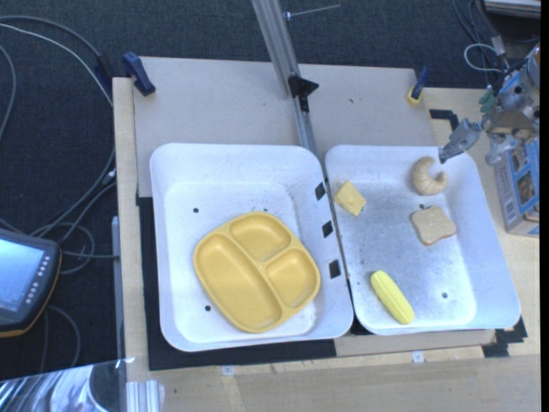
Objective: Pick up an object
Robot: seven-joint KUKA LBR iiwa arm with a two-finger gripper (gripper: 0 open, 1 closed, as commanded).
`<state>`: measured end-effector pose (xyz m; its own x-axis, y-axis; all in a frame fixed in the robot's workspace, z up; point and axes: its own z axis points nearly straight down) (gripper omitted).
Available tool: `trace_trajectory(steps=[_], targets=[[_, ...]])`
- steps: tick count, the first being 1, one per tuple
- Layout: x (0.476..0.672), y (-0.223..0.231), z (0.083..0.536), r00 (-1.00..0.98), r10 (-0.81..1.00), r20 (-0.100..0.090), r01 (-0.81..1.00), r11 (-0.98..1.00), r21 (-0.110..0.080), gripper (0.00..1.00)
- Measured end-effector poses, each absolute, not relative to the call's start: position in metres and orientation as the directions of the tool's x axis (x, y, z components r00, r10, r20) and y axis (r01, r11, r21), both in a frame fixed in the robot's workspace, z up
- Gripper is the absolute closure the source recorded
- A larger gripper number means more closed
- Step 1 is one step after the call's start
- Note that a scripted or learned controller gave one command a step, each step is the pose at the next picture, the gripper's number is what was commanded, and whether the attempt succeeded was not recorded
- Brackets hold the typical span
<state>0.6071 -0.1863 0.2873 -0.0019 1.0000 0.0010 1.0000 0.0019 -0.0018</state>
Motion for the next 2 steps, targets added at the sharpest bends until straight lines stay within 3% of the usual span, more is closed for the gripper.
trace_trajectory(steps=[1, 2], targets=[[0.607, -0.186, 0.287, -0.002, 1.0, 0.001, 1.0, 0.002, -0.002, 0.0], [0.604, -0.196, 0.236, 0.001, 1.0, 0.001, 1.0, -0.001, -0.007, 0.0]])
